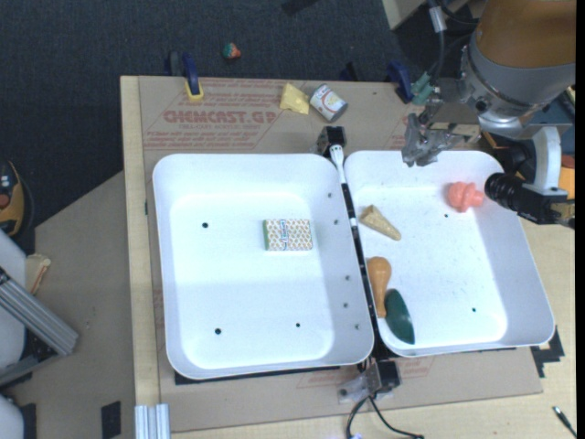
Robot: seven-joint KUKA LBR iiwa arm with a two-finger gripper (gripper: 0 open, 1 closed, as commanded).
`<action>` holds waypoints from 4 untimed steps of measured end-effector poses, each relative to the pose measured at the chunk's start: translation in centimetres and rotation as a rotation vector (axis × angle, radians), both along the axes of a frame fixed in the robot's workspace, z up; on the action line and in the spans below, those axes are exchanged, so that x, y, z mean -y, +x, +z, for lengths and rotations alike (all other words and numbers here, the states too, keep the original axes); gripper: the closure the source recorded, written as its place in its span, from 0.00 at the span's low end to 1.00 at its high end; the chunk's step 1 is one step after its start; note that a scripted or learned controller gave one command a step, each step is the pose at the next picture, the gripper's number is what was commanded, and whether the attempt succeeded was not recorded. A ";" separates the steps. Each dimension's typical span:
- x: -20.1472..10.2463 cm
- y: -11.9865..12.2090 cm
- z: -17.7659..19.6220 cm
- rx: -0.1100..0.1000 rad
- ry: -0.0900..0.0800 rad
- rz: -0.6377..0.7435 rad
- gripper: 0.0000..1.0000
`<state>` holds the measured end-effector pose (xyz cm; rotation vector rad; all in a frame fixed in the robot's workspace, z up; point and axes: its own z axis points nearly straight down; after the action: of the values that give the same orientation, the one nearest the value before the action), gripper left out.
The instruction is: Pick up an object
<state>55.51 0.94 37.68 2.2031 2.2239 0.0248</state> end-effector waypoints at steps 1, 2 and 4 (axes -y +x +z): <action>-4.6 -6.1 -2.6 -0.026 -0.002 -0.004 1.00; -8.4 -7.6 -1.7 -0.019 -0.002 -0.005 1.00; -6.3 -7.6 15.7 -0.019 -0.004 -0.008 0.00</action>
<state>47.93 7.25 53.38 2.2202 2.2225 -0.0002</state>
